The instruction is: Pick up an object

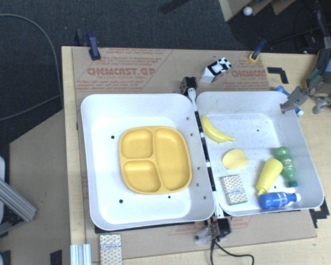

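The hand (pixel 303 101) sits at the 3 o'clock edge of the view, up toward 2, poised over the far right corner of the right bin (pixel 254 106). Its grey metal parts hang just above the bin's rim. How far it is open cannot be told, and nothing can be seen in its grip.

All the loose things lie in the right bin, well apart from the hand. A banana (pixel 215 130) rests toward 9 o'clock of the bin, near the wall shared with the left bin (pixel 99 120). A pale yellow lump (pixel 235 159) lies at the bin's centre, and a small patterned box (pixel 233 189) toward 7. At 5 o'clock a yellow bottle (pixel 268 175), a green bottle (pixel 286 163) and a blue bottle (pixel 277 200) crowd together, touching or nearly so.

The left bin carries a yellow divided plate (pixel 155 159). A black-and-white object (pixel 217 69) stands on the desk (pixel 154 70) just beyond the bins at 12 o'clock.
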{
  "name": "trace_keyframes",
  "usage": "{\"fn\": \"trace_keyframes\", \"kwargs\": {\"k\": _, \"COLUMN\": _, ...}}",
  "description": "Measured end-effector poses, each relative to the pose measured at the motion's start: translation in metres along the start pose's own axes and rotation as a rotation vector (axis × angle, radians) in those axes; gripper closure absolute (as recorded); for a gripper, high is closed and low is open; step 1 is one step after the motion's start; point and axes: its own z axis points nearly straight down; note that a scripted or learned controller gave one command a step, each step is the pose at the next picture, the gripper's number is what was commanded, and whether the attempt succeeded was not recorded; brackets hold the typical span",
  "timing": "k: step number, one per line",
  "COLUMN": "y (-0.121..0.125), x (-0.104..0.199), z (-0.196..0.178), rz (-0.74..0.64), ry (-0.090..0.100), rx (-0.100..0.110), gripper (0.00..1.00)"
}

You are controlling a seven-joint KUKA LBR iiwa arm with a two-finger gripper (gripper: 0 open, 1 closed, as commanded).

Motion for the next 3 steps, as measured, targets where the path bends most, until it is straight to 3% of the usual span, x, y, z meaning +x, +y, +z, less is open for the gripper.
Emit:
{"fn": "trace_keyframes", "kwargs": {"k": 1, "y": -0.036, "x": -0.017, "z": 0.120, "rz": 0.001, "ry": 0.001, "rx": 0.003, "gripper": 0.00}}
{"fn": "trace_keyframes", "kwargs": {"k": 2, "y": -0.091, "x": 0.007, "z": 0.189, "rz": 0.001, "ry": 0.002, "rx": 0.002, "gripper": 0.00}}
{"fn": "trace_keyframes", "kwargs": {"k": 3, "y": -0.090, "x": 0.006, "z": 0.179, "rz": 0.002, "ry": 0.001, "rx": -0.002, "gripper": 1.00}}
